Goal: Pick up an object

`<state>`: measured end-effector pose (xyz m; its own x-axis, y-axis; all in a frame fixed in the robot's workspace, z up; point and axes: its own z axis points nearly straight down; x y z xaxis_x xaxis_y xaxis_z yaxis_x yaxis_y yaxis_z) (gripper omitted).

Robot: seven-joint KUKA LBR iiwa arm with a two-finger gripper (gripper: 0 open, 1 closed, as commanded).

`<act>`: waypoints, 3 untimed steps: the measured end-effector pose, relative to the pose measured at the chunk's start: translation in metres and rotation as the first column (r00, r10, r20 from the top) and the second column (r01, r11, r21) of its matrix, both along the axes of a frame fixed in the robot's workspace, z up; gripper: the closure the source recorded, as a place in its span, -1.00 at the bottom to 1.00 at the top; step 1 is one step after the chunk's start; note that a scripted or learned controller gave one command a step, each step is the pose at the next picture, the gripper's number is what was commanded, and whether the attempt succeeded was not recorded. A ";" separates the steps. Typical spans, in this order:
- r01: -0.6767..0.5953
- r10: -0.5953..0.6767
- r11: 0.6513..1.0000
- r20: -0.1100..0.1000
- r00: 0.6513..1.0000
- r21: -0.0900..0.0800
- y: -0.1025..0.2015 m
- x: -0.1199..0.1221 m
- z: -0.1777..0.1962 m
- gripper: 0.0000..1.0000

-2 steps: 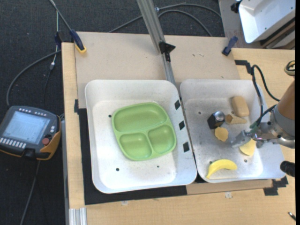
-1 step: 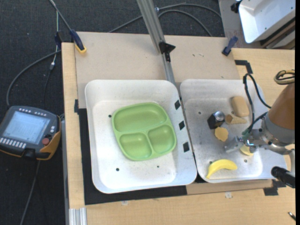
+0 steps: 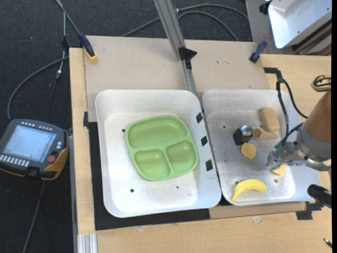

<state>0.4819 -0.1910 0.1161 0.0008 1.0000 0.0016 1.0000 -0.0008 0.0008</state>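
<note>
In the right bin lie a yellow banana near the front wall, a small orange-yellow chunk, a black object, a tan block and a small tan wedge. My gripper is low at that bin's right side, reaching in from the right. A small yellow piece lies right under it, partly hidden by it. Whether the gripper touches that piece cannot be made out.
The left bin holds a green divided plate. A metal pole slants down to the gap between the bins. A teach pendant lies on the floor at left. Cables run along the bench's right edge.
</note>
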 end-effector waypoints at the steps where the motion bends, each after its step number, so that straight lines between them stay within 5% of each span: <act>1: -0.003 0.003 1.000 0.006 1.000 -0.004 0.001 0.005 0.064 1.00; 2: -0.003 0.003 1.000 0.008 1.000 -0.005 0.002 0.011 0.128 1.00; 3: -0.003 0.003 1.000 0.003 1.000 -0.003 0.002 0.012 0.145 1.00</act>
